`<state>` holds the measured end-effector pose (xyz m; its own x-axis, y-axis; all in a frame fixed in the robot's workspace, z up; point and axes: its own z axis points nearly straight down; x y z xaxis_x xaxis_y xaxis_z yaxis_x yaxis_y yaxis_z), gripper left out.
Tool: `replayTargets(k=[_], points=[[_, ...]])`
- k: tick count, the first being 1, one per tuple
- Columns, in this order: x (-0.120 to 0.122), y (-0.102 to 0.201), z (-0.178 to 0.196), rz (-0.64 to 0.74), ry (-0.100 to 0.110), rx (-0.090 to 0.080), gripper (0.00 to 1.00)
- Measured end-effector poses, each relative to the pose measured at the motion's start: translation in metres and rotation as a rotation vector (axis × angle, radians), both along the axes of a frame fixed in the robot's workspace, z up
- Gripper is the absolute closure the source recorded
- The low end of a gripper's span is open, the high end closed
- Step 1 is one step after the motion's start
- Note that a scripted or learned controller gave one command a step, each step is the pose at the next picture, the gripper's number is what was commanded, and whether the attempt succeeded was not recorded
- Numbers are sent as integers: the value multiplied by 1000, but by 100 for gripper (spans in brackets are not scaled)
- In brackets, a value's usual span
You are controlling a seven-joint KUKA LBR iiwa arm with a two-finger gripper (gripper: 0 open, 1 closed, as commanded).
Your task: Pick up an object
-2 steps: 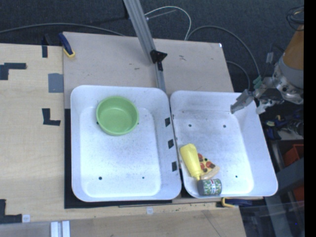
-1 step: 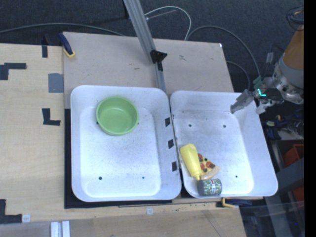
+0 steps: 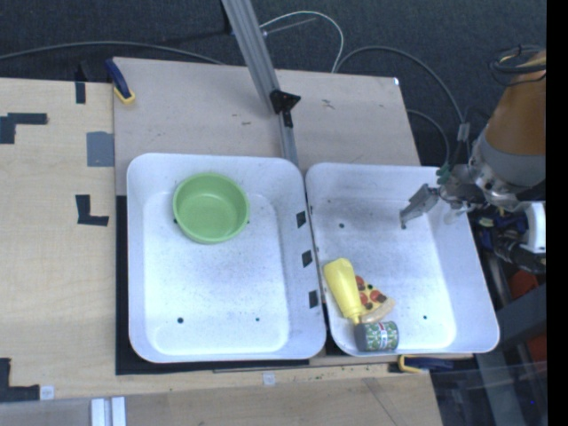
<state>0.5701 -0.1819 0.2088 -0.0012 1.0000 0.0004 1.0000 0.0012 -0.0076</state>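
Observation:
My gripper (image 3: 432, 209) hangs over the upper right part of the right bin (image 3: 461, 322), open, with nothing between its fingers. In that bin's front left corner lie a yellow bottle (image 3: 343, 288), a pizza-slice toy (image 3: 376, 302) touching it, and a small green can (image 3: 379, 335) on its side by the front rim. These three sit well below and to the left of the gripper. A green bowl (image 3: 210, 207) stands upright in the upper left part of the left bin (image 3: 151, 327).
A grey metal pole (image 3: 257, 47) slants down from the top to the gap between the bins. Cables (image 3: 355, 56) loop behind the right bin. The arm's orange band (image 3: 524, 114) is at the right edge. A blue and yellow clamp (image 3: 119, 82) sits on the bench, far left.

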Motion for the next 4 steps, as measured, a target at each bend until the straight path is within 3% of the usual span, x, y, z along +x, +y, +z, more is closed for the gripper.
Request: replayTargets(k=[2,3,4], points=[[4,9,-113,0,1,0,0],[6,9,-99,1,-5,0,100],[10,7,-36,1,-13,-2,100]])
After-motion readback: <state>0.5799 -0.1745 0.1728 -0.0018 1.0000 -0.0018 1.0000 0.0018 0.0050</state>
